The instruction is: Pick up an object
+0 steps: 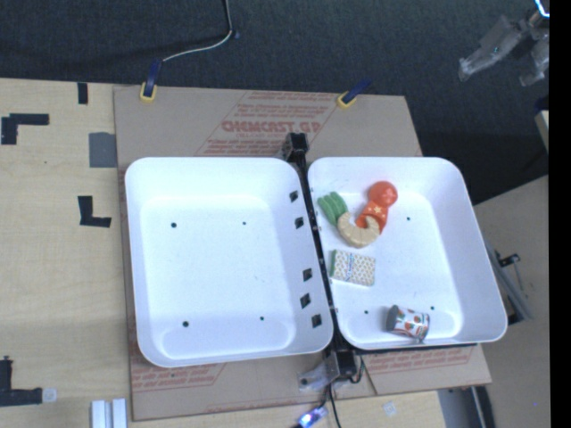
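White plastic forms two shallow bins sitting side by side on a brown cardboard sheet (268,127), seen from above. The left bin (152,266) comes first. The right bin (446,239) holds all the candidate objects, clustered toward its left half. Nearest the shared wall is a small green piece (332,206), perhaps toy vegetables. Touching it is a tan curved piece (356,232), with an orange-red toy (380,201) against that on its right. Below this group, apart from it, lies a flat pale patterned packet (353,267). Near the bin's front wall a small can (408,322) lies on its side.

At the upper right corner, well away from both bins and over the dark floor, is the grey gripper (489,50). It touches nothing and carries nothing; whether its claw is spread or closed cannot be told, as it is blurred. By this view the pick has not begun: every object rests in the bin, and the approach, grasp and lift all remain.
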